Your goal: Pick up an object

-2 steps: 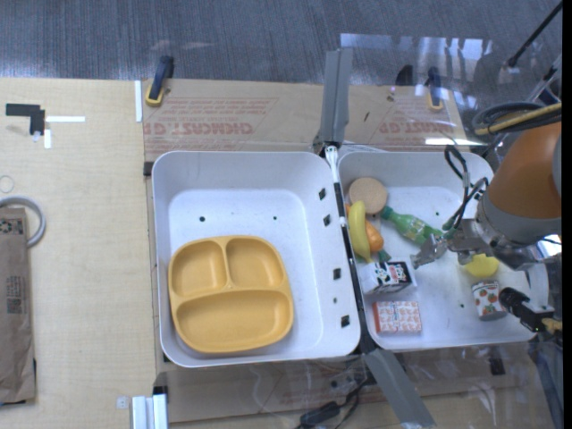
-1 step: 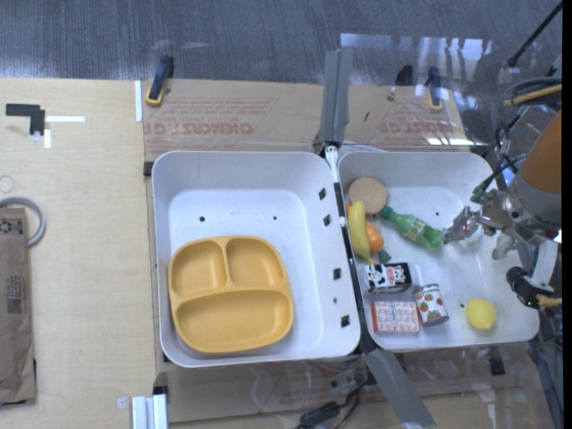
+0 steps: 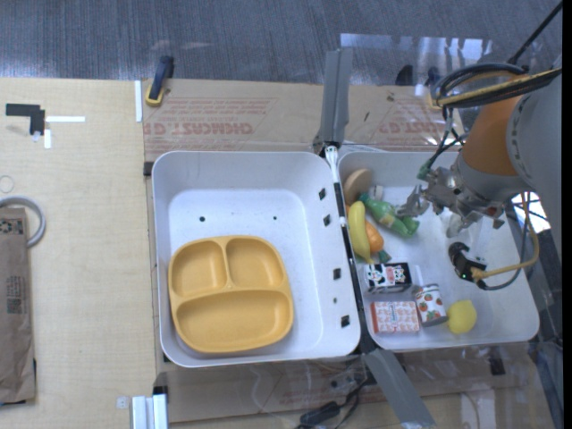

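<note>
Reaching in from the right, the gripper (image 3: 420,201) is positioned beside the green toy (image 3: 393,217) in the right bin (image 3: 500,329), presumably for grasping; claw state cannot be told.

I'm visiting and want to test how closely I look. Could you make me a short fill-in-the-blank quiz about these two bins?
1. The yellow divided plate lies in the ___ bin.
2. That plate has ___ compartments.
3. The banana rests against the right bin's ___ wall.
4. The band above the arm's wrist is coloured ___.

Missing words: left; three; left; orange
</note>
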Controlling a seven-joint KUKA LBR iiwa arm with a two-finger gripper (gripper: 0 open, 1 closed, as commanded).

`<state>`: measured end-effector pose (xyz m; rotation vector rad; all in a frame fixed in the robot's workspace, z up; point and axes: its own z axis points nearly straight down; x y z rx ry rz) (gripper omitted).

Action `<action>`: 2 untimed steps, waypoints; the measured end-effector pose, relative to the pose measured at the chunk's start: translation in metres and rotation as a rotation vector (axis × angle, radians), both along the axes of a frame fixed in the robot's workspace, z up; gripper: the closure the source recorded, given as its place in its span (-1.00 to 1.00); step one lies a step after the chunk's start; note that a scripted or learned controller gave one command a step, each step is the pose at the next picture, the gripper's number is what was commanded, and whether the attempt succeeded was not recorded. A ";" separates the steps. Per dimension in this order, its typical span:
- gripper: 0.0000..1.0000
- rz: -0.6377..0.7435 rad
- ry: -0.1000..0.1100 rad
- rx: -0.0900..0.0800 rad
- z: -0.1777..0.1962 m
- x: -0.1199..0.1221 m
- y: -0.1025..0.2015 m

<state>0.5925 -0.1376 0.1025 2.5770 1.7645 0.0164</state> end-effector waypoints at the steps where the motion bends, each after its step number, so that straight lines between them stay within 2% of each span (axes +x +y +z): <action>1: 1.00 0.007 -0.003 0.002 0.009 0.002 0.003; 2: 1.00 0.042 0.021 0.007 0.132 -0.041 0.004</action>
